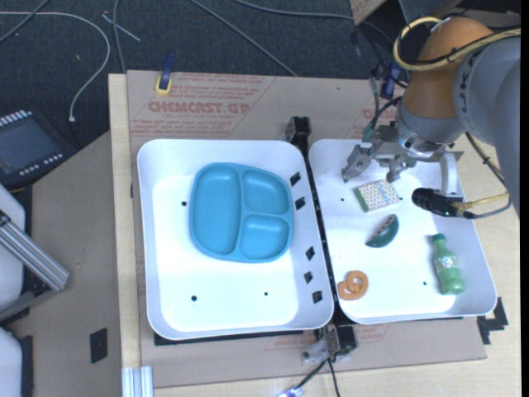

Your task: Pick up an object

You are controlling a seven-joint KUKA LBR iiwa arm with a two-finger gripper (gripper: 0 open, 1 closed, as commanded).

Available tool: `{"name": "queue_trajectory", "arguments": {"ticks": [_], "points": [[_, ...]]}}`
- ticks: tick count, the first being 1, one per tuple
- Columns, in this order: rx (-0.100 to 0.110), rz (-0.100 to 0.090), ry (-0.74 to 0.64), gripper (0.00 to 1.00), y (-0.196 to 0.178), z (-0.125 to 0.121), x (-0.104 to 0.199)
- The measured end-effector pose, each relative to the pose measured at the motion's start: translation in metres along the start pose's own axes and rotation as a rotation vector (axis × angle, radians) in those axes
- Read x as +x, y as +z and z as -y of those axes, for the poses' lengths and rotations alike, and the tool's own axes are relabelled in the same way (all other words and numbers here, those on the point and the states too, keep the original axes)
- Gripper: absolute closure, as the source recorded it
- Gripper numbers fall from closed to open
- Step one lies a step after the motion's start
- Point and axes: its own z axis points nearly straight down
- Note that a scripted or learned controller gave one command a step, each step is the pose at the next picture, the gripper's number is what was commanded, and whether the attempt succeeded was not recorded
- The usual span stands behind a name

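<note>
I read the gripper [376, 166] as spread wide with nothing between its fingers, hovering over the far end of the right bin [471, 292], just above the patterned square pad [377, 195]. In the left bin [165, 288] lies the blue divided plate [241, 212]. The right bin also holds the green bottle [447, 264], the dark green wedge [383, 231] and the orange pretzel [353, 285].

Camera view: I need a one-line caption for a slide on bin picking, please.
Open gripper poised above a checkered block in the right bin; blue divided plate in the left bin.
</note>
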Motion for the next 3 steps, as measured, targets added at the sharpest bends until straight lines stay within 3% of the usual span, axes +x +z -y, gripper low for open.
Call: {"name": "queue_trajectory", "arguments": {"ticks": [1,2,3], "points": [[-0.009,0.002,-0.001,0.00,0.050,-0.002,0.001],[-0.019,0.005,-0.001,1.00,0.033,-0.004,-0.001],[-0.015,0.003,-0.001,1.00,-0.030,-0.009,-0.006]]}}
